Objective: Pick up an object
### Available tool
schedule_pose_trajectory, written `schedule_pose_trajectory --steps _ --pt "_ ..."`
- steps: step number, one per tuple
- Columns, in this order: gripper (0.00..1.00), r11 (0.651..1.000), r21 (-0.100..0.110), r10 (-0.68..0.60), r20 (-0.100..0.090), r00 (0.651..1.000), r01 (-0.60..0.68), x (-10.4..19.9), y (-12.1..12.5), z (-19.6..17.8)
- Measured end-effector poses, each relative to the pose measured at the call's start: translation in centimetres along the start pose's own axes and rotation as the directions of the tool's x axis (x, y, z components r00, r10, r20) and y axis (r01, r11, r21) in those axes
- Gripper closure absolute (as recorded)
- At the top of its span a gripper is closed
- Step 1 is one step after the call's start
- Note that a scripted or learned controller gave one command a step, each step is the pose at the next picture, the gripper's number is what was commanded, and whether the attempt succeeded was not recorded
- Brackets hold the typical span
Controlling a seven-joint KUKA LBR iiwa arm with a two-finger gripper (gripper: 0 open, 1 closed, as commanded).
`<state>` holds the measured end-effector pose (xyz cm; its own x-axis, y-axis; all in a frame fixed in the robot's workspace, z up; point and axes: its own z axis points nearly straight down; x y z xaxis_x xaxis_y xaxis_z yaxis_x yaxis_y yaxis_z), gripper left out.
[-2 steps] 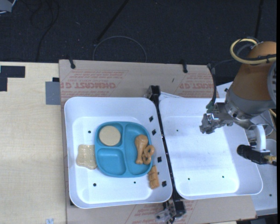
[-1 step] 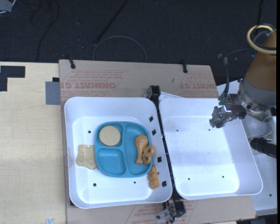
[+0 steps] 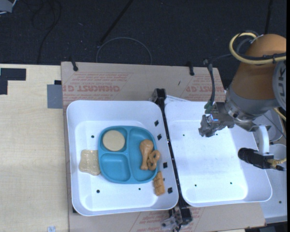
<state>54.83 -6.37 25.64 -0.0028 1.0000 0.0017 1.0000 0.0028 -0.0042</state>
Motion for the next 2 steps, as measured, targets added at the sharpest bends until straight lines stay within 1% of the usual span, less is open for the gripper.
schedule_pose_trajectory --steps 1,2 --pt "1.00 1.000 0.001 -0.001 0.000 1.000 0.001 5.1 0.0 1.7" --pt "1.00 1.000 0.001 -0.001 0.000 1.000 0.001 9.7 -0.8 2.4"
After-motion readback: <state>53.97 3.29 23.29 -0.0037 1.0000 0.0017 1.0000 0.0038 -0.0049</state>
